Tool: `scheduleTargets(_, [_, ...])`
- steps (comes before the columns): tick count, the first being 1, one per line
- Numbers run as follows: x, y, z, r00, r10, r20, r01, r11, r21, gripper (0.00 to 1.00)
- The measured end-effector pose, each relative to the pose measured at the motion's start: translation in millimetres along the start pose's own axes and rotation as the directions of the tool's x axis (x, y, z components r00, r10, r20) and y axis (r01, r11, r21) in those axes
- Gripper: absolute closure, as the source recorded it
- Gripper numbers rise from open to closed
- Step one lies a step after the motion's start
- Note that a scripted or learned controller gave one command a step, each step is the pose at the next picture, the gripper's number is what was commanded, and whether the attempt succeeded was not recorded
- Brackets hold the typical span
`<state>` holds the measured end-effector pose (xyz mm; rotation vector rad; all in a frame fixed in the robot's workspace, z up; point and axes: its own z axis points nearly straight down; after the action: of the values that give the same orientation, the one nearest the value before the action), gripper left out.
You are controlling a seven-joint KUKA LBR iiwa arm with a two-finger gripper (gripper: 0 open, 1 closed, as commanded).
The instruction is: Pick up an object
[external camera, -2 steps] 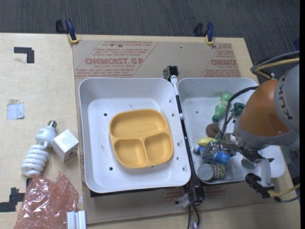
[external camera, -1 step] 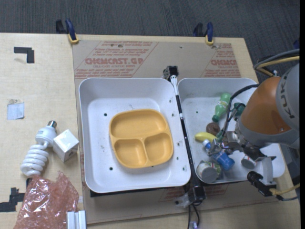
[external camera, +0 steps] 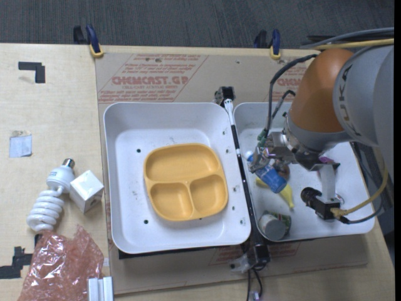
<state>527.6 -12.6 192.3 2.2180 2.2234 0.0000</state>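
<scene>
Arm [external camera: 351,99] reaches in from the right and hangs over the right bin [external camera: 313,232], its orange band above the bin's far half. Gripper [external camera: 264,160] is low at the left side of that bin, close to the dividing wall. It's buried in cables and brackets, so I can't tell whether it's open or closed, and nothing is visibly held.

Pick candidates, all in the right bin:
- blue packet [external camera: 274,180] – just near-side of the gripper, touching or almost touching it; can't resolve which
- yellow piece [external camera: 287,197] – slim, lying against the packet's near-right edge
- grey round container [external camera: 274,226] – at the near-left corner of the bin, apart from the other two

Left bin [external camera: 125,137] holds one yellow divided plate [external camera: 186,182] – three compartments, flat, roughly centred.

On the bench to the left of the bins: a white spiral light bulb [external camera: 47,202] lies on its side, with a white cube [external camera: 86,190] just beside its base. Crumpled pink plastic wrap [external camera: 59,268] sits at the near-left edge. Two blue clamps [external camera: 94,41] are at the far edge of the board under the bins.
</scene>
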Motion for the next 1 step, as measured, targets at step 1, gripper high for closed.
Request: scheduleTargets(1, [-0.1,0.0,0.0,1.000,0.000,0.000,0.000,1.000,0.000,0.00])
